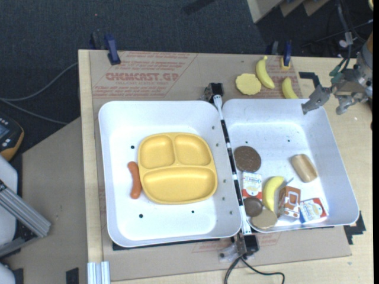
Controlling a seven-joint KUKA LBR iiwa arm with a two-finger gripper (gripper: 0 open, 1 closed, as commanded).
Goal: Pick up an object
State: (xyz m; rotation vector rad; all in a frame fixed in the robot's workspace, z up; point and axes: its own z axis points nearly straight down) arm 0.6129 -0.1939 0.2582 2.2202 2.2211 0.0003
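So nothing's been grabbed yet: the gripper [329,99] is parked up by the far right corner of the right bin [278,120], spread wide, with nothing between its fingers. The pickable stuff is all bunched in the near half of that bin: a brown round cookie [247,158], a bread roll [304,167], a banana [273,191] and a couple of small cartons [301,206] jammed up against it. The roll is probably the safest bet, since it sits apart from the rest and can be approached straight down with room left either side; the banana is touching its neighbours, so a closing grip there could easily catch the wrong thing. In the left bin [112,158] a yellow divided plate [176,167] and a little sausage [135,179] are well apart from the gripper. Most of the arm is cut off at the right edge, so its height over the bin can't really be judged. The labels on the cartons can't be read, and what's tucked under the banana at the bin's near wall is hard to make out.
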